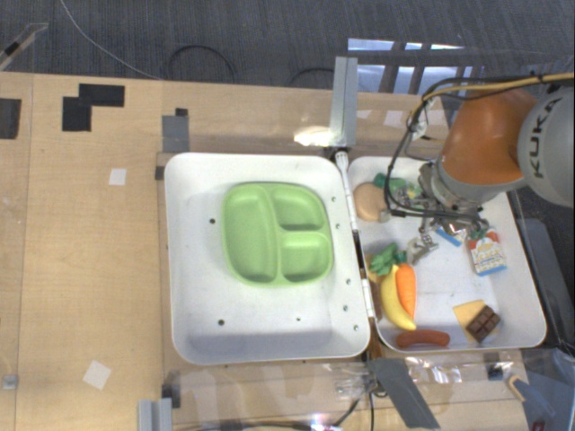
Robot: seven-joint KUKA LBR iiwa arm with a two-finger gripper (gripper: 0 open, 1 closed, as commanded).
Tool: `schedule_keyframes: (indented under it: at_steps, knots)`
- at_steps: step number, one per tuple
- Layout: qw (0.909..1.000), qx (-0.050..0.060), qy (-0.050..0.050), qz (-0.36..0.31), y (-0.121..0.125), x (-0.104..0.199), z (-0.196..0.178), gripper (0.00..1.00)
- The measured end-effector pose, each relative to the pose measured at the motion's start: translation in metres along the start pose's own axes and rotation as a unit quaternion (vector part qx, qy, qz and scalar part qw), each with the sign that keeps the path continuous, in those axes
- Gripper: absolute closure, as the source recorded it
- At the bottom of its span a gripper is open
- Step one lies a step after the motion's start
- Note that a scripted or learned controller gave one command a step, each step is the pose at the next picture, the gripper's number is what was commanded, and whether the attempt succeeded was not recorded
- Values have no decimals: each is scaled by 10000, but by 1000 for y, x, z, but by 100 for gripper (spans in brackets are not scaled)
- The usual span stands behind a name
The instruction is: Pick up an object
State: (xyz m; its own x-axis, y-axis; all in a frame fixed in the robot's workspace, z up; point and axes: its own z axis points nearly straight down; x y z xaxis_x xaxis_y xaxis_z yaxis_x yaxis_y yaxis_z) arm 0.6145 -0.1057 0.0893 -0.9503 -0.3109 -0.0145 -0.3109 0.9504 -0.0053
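Observation:
My gripper (425, 241) hangs low over the middle of the right bin (526, 287), under the orange wrist band (481, 139). Just left of and below it lie an orange carrot (406, 289), a yellow banana (391, 302) and a green leafy toy (384, 259). A small printed box (486, 256) lies to its right, with a blue piece (454, 232) partly under the wrist. A tan round piece (368, 202) sits at the bin's upper left. I see nothing held in the gripper.
A red sausage (422, 338), a cheese wedge (466, 312) and a brown chocolate block (483, 324) lie along the right bin's front. The left bin (193, 312) holds a green divided plate (274, 233). Another green toy (388, 185) sits behind the tan piece.

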Motion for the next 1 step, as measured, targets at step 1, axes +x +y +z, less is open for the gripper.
schedule_keyframes:
  at_steps: [1]
  knots:
    - [9941, 22, -17, 1086, 15, 65, -3, 0]
